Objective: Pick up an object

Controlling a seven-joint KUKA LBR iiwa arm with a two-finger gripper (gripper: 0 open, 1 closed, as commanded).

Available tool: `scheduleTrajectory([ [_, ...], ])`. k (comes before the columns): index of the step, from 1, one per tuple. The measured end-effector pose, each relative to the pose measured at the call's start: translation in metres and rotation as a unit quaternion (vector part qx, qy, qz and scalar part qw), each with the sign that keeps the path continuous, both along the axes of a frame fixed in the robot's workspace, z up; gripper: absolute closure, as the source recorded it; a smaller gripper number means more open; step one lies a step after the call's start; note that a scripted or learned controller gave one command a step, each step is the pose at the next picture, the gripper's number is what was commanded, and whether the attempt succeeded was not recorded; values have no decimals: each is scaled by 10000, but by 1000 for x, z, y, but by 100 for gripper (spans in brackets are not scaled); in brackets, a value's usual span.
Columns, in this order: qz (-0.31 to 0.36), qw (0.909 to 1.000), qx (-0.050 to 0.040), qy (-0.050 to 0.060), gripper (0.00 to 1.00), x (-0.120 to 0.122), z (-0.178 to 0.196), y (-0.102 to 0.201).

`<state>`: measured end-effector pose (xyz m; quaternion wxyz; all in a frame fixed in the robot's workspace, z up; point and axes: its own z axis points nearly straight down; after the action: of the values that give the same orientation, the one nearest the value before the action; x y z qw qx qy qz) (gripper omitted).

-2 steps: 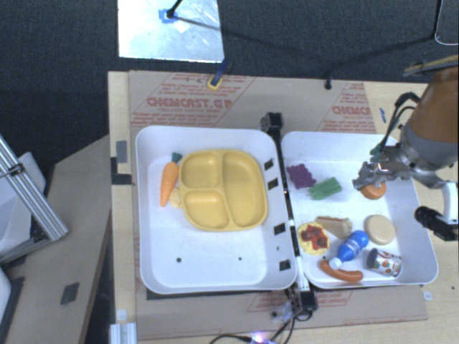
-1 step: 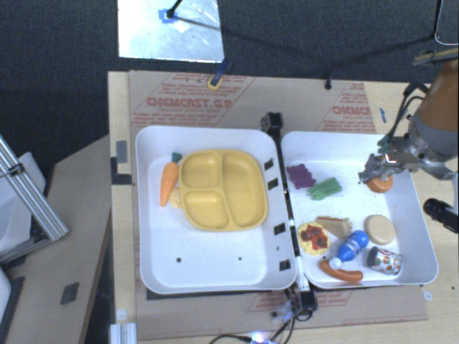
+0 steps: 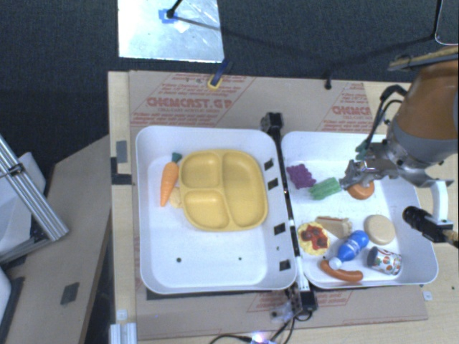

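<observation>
My gripper (image 3: 356, 175) hangs over the right bin (image 3: 337, 143), near its back right part. Just under and in front of it lies a flat orange toy (image 3: 362, 190), partly covered by the gripper. A green block (image 3: 324, 188) lies directly to the gripper's left, and purple grapes (image 3: 301, 174) sit further left. I cannot see anything held in the gripper.
The front of the right bin holds a pizza piece (image 3: 313, 237), a bread wedge (image 3: 335, 226), a tan bun (image 3: 379, 228), a blue bottle (image 3: 351, 248), a sausage (image 3: 341, 271) and a patterned cup (image 3: 384, 261). The left bin (image 3: 154, 264) holds a yellow divided plate (image 3: 219, 190) and a carrot (image 3: 168, 183).
</observation>
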<state>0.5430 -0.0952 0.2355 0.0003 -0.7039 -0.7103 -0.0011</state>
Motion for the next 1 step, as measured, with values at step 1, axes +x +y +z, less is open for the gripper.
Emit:
scheduleTrajectory([
  [1,2,10000,0,-2,100,-7,-13,52],
])
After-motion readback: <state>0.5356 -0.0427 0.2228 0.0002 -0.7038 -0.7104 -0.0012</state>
